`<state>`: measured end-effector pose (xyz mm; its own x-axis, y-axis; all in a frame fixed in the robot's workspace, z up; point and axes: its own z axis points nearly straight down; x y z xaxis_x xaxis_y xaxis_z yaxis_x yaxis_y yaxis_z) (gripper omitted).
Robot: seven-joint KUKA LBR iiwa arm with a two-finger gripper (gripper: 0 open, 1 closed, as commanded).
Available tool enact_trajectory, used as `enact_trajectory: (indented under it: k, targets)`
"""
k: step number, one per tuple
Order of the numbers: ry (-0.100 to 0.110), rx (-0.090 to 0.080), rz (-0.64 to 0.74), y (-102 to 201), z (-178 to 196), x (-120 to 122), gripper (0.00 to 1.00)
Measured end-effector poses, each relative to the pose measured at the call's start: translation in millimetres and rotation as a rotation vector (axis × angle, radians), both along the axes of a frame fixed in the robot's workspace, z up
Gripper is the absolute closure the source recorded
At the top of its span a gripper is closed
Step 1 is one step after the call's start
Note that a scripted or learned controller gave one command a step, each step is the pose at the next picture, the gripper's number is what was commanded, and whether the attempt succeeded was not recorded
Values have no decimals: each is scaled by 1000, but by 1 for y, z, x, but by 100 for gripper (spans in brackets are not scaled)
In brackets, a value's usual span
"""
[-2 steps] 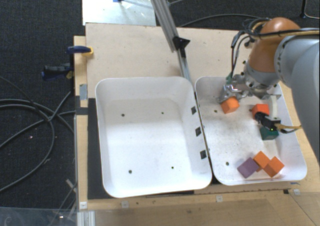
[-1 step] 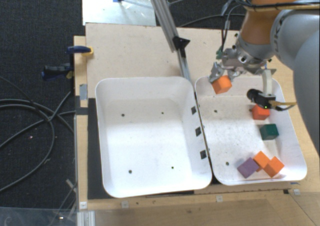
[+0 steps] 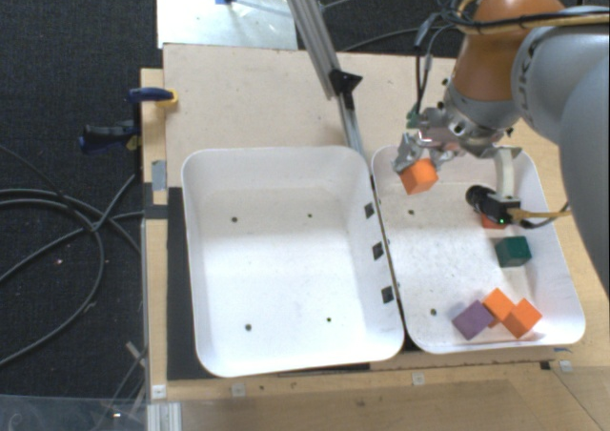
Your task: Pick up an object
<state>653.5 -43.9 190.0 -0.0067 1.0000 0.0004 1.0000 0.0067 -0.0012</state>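
My gripper (image 3: 416,162) hangs over the far left part of the right bin (image 3: 434,338), and an orange cube (image 3: 418,176) sits between its fingers, lifted above the bin floor. A dark green cube (image 3: 513,251) lies near the right wall of that bin. Toward the bin's near right corner rest a purple cube (image 3: 471,319) and two orange blocks (image 3: 510,312) touching each other.
The left bin (image 3: 205,229) stands beside the right one, sharing a raised divider (image 3: 379,248). A slanted metal pole (image 3: 315,29) crosses the back of the bench. Blue clamps (image 3: 143,95) grip the bench's left edge.
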Motion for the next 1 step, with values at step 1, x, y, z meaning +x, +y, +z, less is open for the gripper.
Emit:
enact_trajectory:
  k: [1]
  targets:
    - [3, 4, 6, 84, 4, -57, 100]
